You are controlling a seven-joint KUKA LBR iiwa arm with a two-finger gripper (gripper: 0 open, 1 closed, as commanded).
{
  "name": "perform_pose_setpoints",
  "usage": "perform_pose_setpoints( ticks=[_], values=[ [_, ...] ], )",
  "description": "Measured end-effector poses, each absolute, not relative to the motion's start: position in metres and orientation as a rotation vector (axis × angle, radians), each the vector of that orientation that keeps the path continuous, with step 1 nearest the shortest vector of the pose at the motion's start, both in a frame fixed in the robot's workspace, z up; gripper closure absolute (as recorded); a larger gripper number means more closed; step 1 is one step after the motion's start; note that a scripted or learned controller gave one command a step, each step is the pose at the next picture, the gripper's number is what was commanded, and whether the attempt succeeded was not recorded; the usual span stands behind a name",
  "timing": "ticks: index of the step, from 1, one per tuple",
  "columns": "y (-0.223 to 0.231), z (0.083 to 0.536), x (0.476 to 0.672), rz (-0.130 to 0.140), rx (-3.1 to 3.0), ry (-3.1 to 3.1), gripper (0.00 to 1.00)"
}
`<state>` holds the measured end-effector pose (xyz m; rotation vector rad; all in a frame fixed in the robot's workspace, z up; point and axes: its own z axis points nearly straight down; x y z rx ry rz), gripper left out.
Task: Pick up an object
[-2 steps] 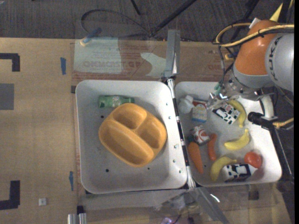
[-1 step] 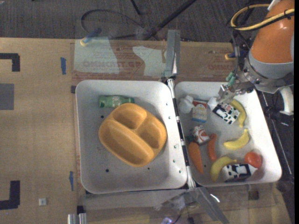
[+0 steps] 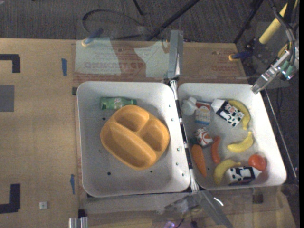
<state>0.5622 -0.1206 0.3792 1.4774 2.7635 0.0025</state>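
The right bin holds several toy foods. Among them are a white bottle, a small carton, a cow-patterned carton and a banana beside it. Lower down lie a second banana, a third banana, a carrot, a red pepper, a red tomato, another cow-patterned carton and a small red-and-white can. My gripper hangs at the bin's far right corner, above its rim, away from all of them.
The left bin holds an orange divided plate and a green packet at its far side. A metal divider runs between the bins. Tripod legs and cables stand beyond the bench.
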Motion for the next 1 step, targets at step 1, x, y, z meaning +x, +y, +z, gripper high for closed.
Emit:
perform_pose_setpoints(
  ticks=[1],
  values=[
    [-0.2001,0.3606,0.5487,0.000,1.496,2.761,1.00]
  ],
)
